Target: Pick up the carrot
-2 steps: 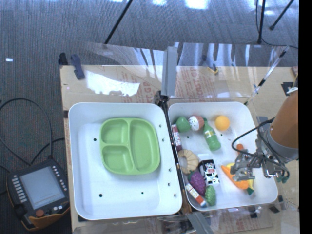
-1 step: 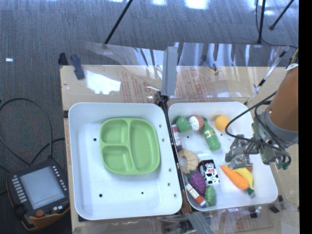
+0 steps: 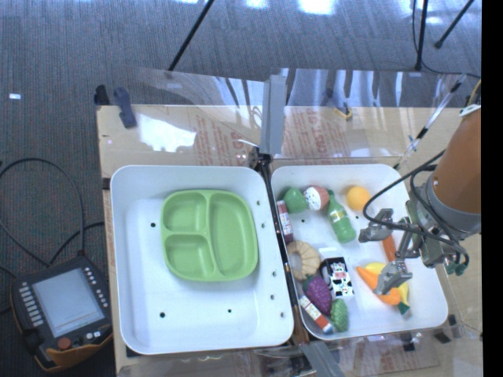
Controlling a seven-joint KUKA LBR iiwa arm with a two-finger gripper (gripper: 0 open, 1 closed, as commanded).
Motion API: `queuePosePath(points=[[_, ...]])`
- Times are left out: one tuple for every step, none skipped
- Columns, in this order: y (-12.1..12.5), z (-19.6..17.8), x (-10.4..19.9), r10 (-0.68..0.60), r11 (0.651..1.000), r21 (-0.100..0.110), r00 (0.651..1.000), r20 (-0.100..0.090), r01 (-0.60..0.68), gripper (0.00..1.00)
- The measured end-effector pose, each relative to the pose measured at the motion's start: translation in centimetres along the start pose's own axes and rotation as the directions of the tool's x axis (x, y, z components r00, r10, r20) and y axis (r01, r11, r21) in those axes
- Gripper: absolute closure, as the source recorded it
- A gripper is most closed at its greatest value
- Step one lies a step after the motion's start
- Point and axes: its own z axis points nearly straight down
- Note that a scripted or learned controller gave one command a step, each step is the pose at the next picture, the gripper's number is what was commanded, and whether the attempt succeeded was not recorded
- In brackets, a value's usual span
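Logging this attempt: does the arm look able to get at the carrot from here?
Probably yes: the pincer hangs right over the carrot in the right bin, nothing lying on top, though a banana crowds it.

The carrot (image 3: pixel 389 247) is a small orange piece lying in the right bin (image 3: pixel 369 171), near that bin's right wall. It lies tilted, running roughly top to bottom, and only a short stretch of it shows, the rest hidden behind the arm's wrist.
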Motion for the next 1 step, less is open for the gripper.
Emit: queuePosePath(points=[[-3.35,7.48,0.15,-0.103,0.995,-0.003,0.995,-0.008,0.103,0.00]])
